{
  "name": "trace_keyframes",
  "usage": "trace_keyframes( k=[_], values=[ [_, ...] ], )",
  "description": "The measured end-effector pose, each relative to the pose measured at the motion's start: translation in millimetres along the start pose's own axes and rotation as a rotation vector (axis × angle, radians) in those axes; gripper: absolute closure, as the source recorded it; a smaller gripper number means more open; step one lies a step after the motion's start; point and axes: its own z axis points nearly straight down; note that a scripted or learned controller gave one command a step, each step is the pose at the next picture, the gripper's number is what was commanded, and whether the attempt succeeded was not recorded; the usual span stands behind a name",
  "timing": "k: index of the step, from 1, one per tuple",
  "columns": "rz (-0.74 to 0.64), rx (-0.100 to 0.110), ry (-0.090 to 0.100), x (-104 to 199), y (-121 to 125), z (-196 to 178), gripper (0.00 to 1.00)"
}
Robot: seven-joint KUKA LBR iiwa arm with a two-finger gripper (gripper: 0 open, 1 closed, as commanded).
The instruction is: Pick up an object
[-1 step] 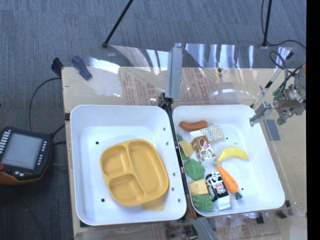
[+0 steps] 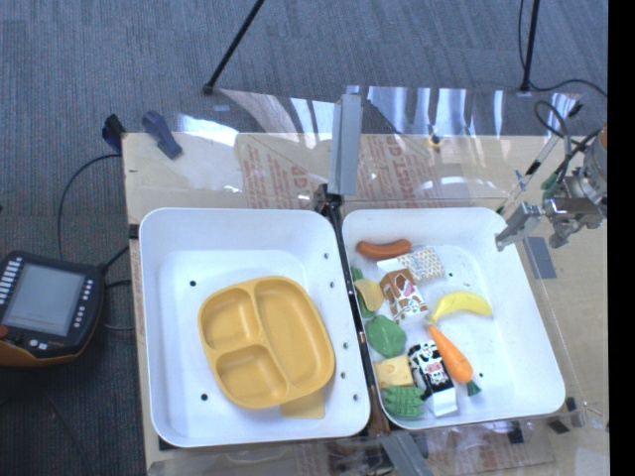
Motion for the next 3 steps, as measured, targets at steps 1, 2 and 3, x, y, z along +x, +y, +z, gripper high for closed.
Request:
trace_keyframes(
  k=[1, 2, 3],
  values=[
    [0.051, 0.012, 0.004, 53.9, -71.0, 90.2, 0.0],
    [-0.02, 0.001, 0.005, 109.3, -103.2, 177.7, 0.0],
    [-0.013, 0.002, 0.004, 107.1, -103.4, 167.9, 1.0]
  ],
)
